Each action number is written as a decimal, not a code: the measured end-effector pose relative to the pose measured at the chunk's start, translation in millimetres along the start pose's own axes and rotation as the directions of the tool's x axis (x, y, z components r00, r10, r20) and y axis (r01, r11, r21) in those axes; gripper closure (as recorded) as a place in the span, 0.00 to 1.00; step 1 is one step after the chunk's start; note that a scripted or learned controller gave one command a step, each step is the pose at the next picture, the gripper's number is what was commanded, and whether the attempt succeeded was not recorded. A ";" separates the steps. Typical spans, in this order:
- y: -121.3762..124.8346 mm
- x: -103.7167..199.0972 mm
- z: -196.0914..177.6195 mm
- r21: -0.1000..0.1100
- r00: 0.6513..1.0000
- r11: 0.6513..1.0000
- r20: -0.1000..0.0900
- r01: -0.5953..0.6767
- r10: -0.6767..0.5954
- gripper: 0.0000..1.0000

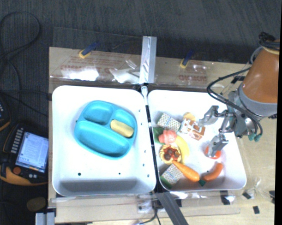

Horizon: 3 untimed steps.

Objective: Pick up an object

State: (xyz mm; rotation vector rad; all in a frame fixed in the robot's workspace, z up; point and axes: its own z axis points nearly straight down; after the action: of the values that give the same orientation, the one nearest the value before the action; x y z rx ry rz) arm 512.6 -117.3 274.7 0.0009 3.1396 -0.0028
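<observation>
The wooden desk (64, 65) carries two shallow white bins. In the right bin (238, 171), a small red-orange round toy (213, 153) lies directly beneath the gripper (213, 128), whose fingers stand apart, clasping nothing. Beside them, further left, lies a white patterned carton (192, 129).

One fixed camera looks down at a slant from above the bench (64, 61), taking in both bins (61, 144).
</observation>
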 end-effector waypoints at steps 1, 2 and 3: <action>-69.5 2.1 127.3 0.000 0.994 0.994 -0.003 0.108 -0.108 0.00; -103.5 -6.0 184.8 -0.001 0.998 0.998 0.008 -0.056 0.056 0.00; -104.0 -8.6 173.2 0.006 0.998 0.998 0.014 -0.055 0.055 1.00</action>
State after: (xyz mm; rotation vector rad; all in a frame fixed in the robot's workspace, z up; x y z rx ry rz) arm 521.5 -221.6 101.7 0.0862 3.1242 -0.0125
